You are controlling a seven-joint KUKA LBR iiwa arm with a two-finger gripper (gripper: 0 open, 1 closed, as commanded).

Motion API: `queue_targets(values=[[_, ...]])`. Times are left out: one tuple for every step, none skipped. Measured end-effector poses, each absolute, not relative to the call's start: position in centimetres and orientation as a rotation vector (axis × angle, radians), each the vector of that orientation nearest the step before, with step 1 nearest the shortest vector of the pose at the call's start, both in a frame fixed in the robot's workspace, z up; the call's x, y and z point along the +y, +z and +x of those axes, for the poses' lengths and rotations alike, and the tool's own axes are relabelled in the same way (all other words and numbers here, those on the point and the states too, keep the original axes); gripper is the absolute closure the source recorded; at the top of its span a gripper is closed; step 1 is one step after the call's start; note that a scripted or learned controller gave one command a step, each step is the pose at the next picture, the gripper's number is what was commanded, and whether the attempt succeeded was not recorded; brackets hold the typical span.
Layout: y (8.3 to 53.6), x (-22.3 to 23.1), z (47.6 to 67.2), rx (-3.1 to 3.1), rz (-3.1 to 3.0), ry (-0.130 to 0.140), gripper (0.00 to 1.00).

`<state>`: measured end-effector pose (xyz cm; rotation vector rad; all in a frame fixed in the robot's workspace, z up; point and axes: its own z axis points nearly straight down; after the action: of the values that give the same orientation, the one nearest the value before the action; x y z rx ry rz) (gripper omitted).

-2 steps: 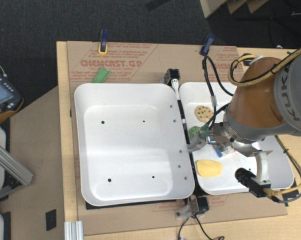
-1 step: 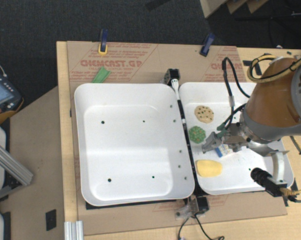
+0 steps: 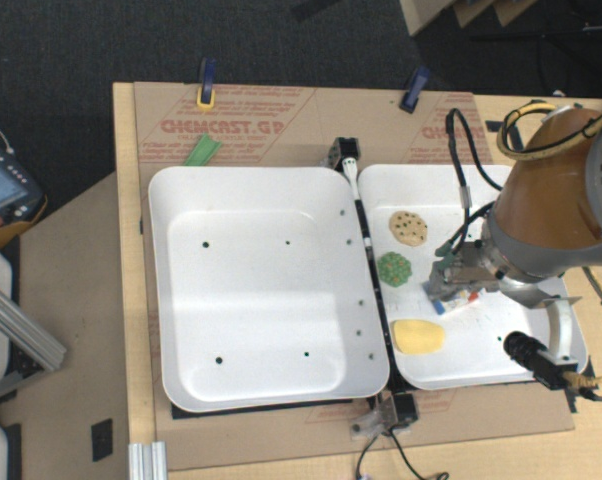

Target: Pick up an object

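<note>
Camera view: both bins are seen from above at a slant, side by side on a cardboard-covered bench (image 3: 281, 118).
Left bin (image 3: 181, 208): a shallow white tray with rounded corners; small dark dots are seen on its floor.
Right bin (image 3: 421, 368): a shallow white tray set against the left bin's right wall; the objects and the gripper are found inside it.
Arm (image 3: 551, 198): it is seen reaching in from the right, with an orange band above a grey wrist, over the right half of the right bin.
Gripper (image 3: 451, 286): it is lowered near the bin floor around the middle of the right bin; whether its fingers are spread or pressed together cannot be told, as they are blurred and partly covered by the wrist.
Cookie (image 3: 408, 228): a round tan disc with dark specks, lying in the upper left part of the right bin, apart from the gripper.
Green object (image 3: 393, 268): a round, bumpy green item lying just below the cookie, near the gripper's left side.
Yellow object (image 3: 419, 336): a rounded yellow lump lying near the lower left of the right bin, below the gripper.
Small item at the gripper (image 3: 451, 303): a bit of blue and red is seen just under the gripper; what it is cannot be told.
Clamps (image 3: 206, 83): the cardboard's far edge is held by two clamps, one with yellow, the other blue.
</note>
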<state>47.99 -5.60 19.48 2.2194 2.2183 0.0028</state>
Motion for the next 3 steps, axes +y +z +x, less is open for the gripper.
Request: queue_targets(values=[[37.0, -5.6, 48.1, 2.213, 2.208, 0.021, 1.0], [32.5, 1.7, 48.3, 2.232, 2.218, -0.004, 1.0], [43.1, 4.7, 50.1, 2.221, 2.209, 0.018, 1.0]])
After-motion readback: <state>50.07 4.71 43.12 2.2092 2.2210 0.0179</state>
